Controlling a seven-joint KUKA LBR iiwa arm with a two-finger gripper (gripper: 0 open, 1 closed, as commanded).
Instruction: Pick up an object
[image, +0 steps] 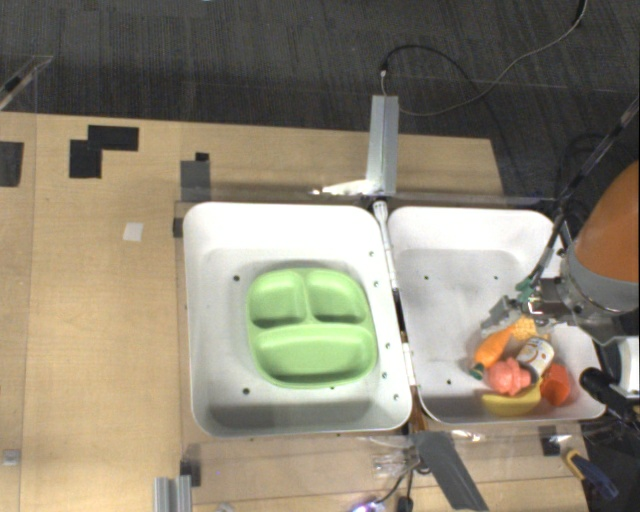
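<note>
bench: light wooden bench top, black square marks near its far left edge
left bin: shallow white plastic bin sits right on it
right bin: matching shallow white bin, touching the left one

Both white bins look like smooth moulded plastic with a soft sheen, and the green divided tray in the left one is matt plastic. The bench around them has a pale wood finish, flat and dull, while the upright post at the bins' far edge looks like brushed metal. The small toy foods in the right bin's near corner appear to be glossy plastic.
</note>
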